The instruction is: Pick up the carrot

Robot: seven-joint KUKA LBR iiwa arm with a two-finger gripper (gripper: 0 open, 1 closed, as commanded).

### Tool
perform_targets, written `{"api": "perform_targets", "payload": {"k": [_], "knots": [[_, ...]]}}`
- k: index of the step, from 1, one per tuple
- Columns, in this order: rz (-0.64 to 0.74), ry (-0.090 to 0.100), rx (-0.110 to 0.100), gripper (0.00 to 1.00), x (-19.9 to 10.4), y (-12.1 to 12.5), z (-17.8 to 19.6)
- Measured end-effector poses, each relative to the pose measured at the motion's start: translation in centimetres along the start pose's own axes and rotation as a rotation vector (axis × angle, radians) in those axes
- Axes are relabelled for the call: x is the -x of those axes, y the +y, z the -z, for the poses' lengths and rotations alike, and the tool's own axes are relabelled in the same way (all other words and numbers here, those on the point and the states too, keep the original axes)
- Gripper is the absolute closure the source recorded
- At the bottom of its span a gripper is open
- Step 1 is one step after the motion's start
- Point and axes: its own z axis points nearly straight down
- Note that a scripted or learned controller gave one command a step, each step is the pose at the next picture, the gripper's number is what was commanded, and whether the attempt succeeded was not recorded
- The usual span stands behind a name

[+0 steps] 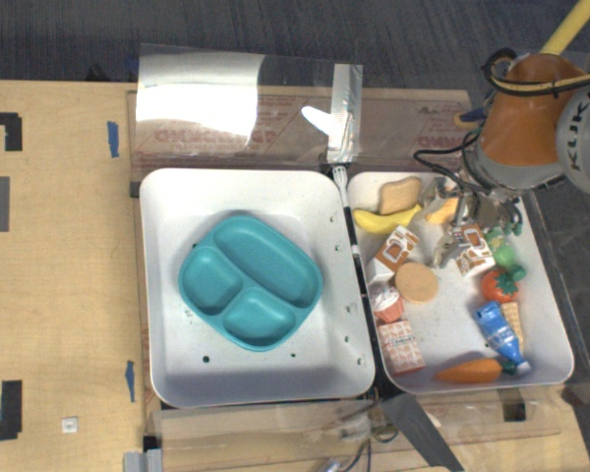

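Where the arm (531, 116) came in from the right, its grey body and orange band covered the far right corner of the right bin (556, 347), and the pincer (469, 226) hung among the clutter there, its metal parts too tangled with cables and small packets to make out; whether it was apart or together could not be told. The carrot (469, 370) lay on its side along the near edge of the right bin, well apart from the pincer, just beside the lower end of a blue bottle (498, 332).

Other things in that bin were small and partly blurred: a banana (383, 221), a slice of bread (400, 195), a round tan disc (417, 284), a tomato (499, 285), a green item (505, 256) half hidden beside it, and several little cartons (399, 346) whose printing was too fine to read. On the arm's grey casing at the frame's right edge, the letters "KU" were cut off.

The left bin (167, 264) held a teal divided plate (251, 280). Behind both bins stood a clear plastic sheet (202, 101) catching glare, with faint reddish print on the cardboard behind it, unreadable. The surface (54, 264) was pale wood with black corner marks and bits of blue tape (112, 139); beyond it lay dark grey carpet (275, 8).
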Motion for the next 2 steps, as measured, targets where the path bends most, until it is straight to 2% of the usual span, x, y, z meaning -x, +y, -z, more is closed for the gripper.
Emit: {"api": "perform_targets", "payload": {"k": [1,2], "knots": [[0.017,0.011,0.014,0.00,0.96,-3.27,-0.47],[0.017,0.011,0.014,0.00,0.95,-3.31,-0.47]]}}
